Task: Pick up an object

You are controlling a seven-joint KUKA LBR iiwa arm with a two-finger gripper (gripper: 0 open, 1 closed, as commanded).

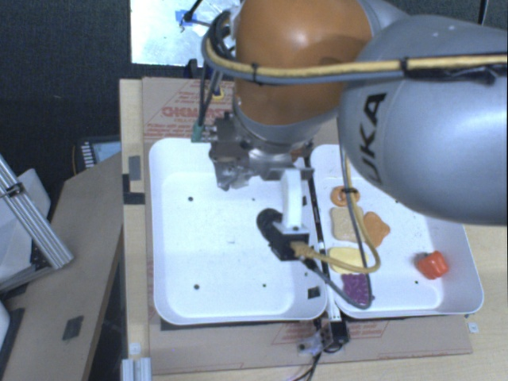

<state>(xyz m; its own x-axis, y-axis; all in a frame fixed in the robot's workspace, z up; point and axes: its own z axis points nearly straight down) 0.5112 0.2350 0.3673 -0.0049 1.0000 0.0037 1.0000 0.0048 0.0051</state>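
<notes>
Purple toy: a small knobbly purple bunch like plastic grapes (357,289), nearest the camera, well apart from the jaws, in the shallow white bin on the arm's side (464,296).
Red piece: a rounded red-orange plastic fruit (431,265), same bin, farthest from the jaws.
Yellow piece: a flat yellow curved shape (348,258), just beyond the purple bunch.
Orange and tan pieces: an orange blob (376,230) touching a tan flat slab (344,225), with a small orange ring (345,195) behind them, nearest the jaws yet across the shared rim.
Why there: the pieces look like pick stock kept together in one bin.
Other white bin (198,244): bare floor under the jaws.
Jaws: under the grey arm with the orange band (302,46), over that bin's far part; how far open they are cannot be told, and nothing shows in them.
Judgement: a descent here would likely find nothing.
</notes>
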